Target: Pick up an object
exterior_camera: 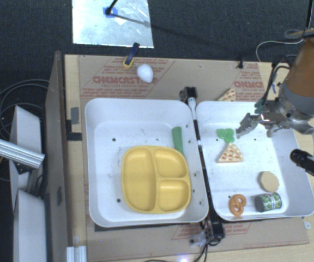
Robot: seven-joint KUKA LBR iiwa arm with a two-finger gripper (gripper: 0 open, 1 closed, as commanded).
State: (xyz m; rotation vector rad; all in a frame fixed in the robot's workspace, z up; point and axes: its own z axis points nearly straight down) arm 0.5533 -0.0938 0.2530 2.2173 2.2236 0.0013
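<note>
1. The left bin (100, 146) holds a yellow plate (156, 179) that takes up most of its floor. There is bare room along the far wall and the left wall.
2. A green stick (177, 140) lies by that bin's right wall, just past the plate.
3. In the right bin (304, 192), a green piece (225, 134) and a pizza slice (230, 154) sit near the left wall, close together.
4. A pretzel (237, 204), a green can (268, 202) and a tan cookie (268, 181) crowd the near edge.
5. The gripper (247, 124) hangs just beside the green piece. It looks a bit open with nothing in it, but it is blurry.
</note>
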